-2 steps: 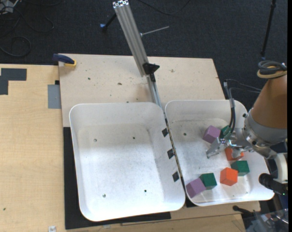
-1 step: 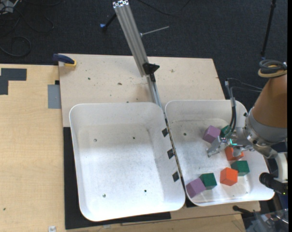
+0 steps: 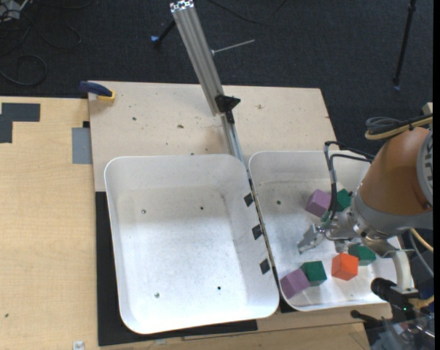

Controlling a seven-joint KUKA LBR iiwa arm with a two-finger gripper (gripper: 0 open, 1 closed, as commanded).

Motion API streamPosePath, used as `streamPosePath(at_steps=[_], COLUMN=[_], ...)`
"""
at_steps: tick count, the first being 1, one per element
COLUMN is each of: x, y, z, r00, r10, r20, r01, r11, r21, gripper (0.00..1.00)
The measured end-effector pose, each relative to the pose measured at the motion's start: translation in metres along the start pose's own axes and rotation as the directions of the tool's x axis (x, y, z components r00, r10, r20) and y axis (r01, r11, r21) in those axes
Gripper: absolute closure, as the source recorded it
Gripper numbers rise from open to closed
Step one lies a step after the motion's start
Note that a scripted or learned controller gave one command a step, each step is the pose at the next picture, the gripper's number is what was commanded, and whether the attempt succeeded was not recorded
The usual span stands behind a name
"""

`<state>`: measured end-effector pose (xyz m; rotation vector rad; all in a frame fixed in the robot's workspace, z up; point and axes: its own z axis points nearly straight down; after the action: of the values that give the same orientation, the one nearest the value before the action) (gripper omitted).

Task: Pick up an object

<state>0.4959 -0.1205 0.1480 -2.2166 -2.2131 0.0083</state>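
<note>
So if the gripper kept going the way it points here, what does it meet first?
The gripper points down and left inside the right bin. Bare bin floor looks first in line; the purple block and green block lie nearer the front. Depth is unclear.

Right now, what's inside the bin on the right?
In the right bin: two purple blocks, a green block and an orange block. More green shows beside the arm, which covers part of that bin.
</note>
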Motion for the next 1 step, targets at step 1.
streamPosePath(at_steps=[1], x=[0.0007], y=[-0.0012], z=[0.054], r00=[1.0], r10=[0.0], r20=[0.0], r01=[0.0], r11=[1.0], r21=[-0.002], gripper=[0.0])
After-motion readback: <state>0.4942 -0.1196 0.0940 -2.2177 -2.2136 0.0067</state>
